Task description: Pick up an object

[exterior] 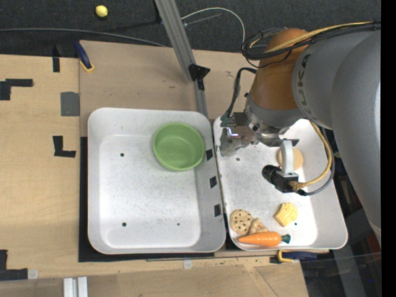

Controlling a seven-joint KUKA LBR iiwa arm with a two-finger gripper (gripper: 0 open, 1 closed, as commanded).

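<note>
My gripper (231,138) hangs low over the far left corner of the right bin (249,184), close to the wall it shares with the left bin (124,190). I see nothing held in it. At the right bin's near edge lie an orange carrot (263,240), a round brown cookie (240,218) and a yellow wedge (285,215). A tan round piece (296,159) sits partly hidden behind the wrist's white bracket. A green bowl (178,146) stands upright in the left bin's far right part, just left of the gripper.
The arm's grey and orange body (291,73) covers the far right of the right bin. A grey metal post (179,36) slants down to the bins' far edge. A black cable plug (275,175) hangs over the right bin's middle. A small yellow ball (101,10) lies far off.
</note>
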